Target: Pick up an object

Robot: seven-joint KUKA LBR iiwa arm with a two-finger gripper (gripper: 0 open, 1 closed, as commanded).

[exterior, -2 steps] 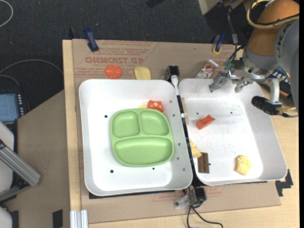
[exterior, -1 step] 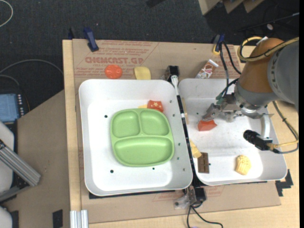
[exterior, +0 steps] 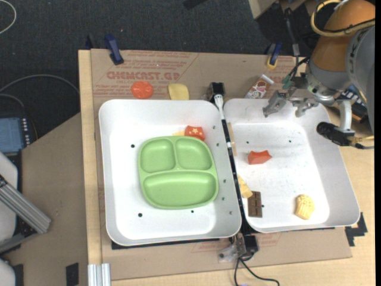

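A flat brown cardboard sheet [exterior: 196,64] printed with red lettering covers the bench, held at its far edge by blue clamps [exterior: 113,49]. Dark grey carpet [exterior: 89,11] surrounds it, with thin white cable [exterior: 7,8] at the upper left and a silver aluminium rail [exterior: 24,207] at the lower left.

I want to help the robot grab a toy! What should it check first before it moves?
1. Gripper open: ok, fingers spread.
2. Gripper holds nothing: ok.
3. Red toy out in the open in the right bin: ok.
4. Gripper above the red toy: not ok, it sits at the bin's far edge.
5. Yellow toy free to grab: ok, nothing touches it.
6. Brown block easy to grab: not ok, it hugs the wall.
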